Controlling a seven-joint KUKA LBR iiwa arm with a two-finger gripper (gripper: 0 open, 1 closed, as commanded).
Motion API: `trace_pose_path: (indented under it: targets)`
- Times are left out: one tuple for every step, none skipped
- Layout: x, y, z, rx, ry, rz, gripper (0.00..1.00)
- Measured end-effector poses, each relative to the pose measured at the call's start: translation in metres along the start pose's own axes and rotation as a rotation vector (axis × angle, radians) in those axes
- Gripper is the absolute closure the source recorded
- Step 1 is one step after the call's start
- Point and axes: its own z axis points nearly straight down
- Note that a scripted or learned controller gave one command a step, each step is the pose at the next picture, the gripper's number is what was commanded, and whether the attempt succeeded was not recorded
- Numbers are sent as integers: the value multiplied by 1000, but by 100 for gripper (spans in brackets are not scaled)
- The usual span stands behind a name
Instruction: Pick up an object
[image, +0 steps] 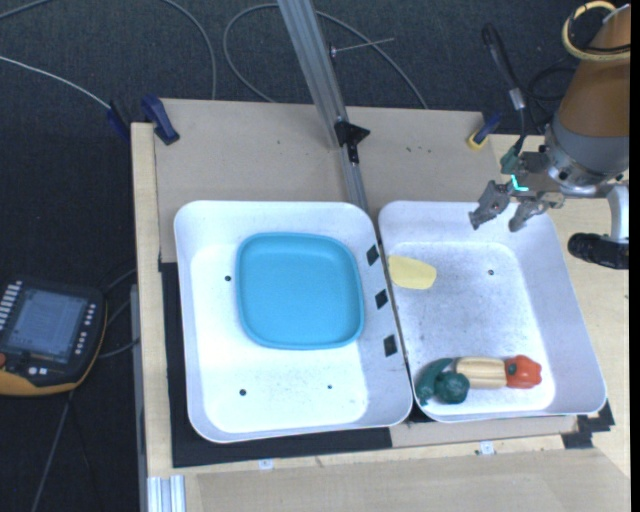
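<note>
Leftmost, a blue plate (300, 290) lies in the left bin (200, 400). Rightward, in the right bin (560, 300), a yellow piece (412, 272) sits by the left wall and a green, tan and red cluster (478, 376) at the near edge. The gripper (508, 210), jaws spread with nothing between them, hangs over the far right corner, well apart from both.

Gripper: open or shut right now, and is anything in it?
Open. The gripper hangs over the right bin's upper edge, its two fingers spread with nothing between them.
</note>
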Motion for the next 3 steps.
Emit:
trace_pose_path:
  targets:
    - [0, 0, 0, 0, 0, 0, 0]
    - [3, -10, 53, 5, 1, 0, 0]
    - [9, -16, 98, 4, 1, 0, 0]
